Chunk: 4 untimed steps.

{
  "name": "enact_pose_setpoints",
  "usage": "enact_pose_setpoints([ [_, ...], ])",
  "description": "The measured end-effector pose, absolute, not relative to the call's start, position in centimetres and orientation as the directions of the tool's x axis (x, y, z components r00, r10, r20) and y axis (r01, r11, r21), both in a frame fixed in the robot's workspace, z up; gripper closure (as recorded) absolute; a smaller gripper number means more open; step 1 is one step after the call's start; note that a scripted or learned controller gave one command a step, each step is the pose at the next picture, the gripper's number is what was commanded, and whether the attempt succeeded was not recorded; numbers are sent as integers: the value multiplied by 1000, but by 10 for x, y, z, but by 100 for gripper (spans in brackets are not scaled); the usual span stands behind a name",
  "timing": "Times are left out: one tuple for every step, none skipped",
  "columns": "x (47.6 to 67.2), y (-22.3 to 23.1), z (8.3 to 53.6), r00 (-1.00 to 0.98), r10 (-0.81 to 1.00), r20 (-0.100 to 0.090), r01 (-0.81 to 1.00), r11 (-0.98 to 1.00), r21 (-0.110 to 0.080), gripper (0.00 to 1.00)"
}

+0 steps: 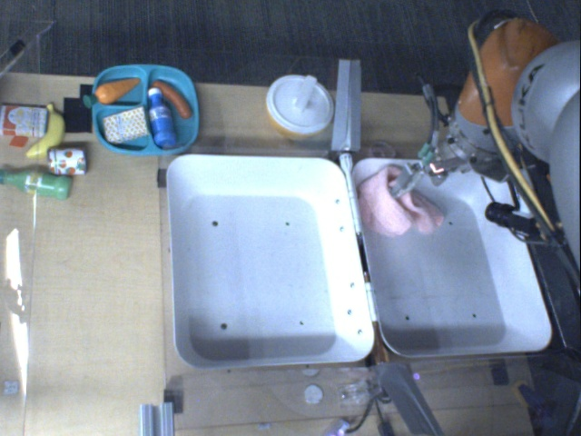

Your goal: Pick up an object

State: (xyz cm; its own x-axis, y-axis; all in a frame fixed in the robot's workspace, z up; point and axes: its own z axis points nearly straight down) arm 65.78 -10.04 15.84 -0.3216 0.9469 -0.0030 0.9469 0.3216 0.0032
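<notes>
Gripper (408, 178): one, reached in from the right over the far-left corner of the right bin, tips at the pink cloth; spread or pinched, could not tell, too small and blurred.
Arm (536, 80): one, grey with an orange band, at the right edge, cables running down it.
Right bin (472, 307): one, white, shallow, held the cloth in its far-left corner.
Left bin (263, 271): one, white, shallow, just beside the right bin.
Bins count: two, side by side, touching along a middle divider.
Pink cloth (392, 209): one, crumpled, lay against the right bin's left wall, under the gripper tips.
Green bottle (36, 183): one, lying on its side at the left edge of the bench.
Small can (67, 161): one, printed, on its side just behind the bottle.
Banana (47, 133): one, yellow, near the can.
Carton (22, 119): one, white and red, beside the banana.
Blue tray (186, 107): one, divided, held one carrot, one sausage, one blue bottle, one pale cracker.
Lidded cup (300, 105): one, white lid, yellow body, behind the bins.
</notes>
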Motion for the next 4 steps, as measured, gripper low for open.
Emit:
enact_pose_setpoints([
  [664,-98,93,-470,883,-4,883,470,2,0],
  [669,-104,92,-447,894,14,894,447,-6,0],
  [636,-91,92,-455,890,-11,890,455,14,0],
  [614,-94,92,-433,901,-10,901,433,16,0],
])
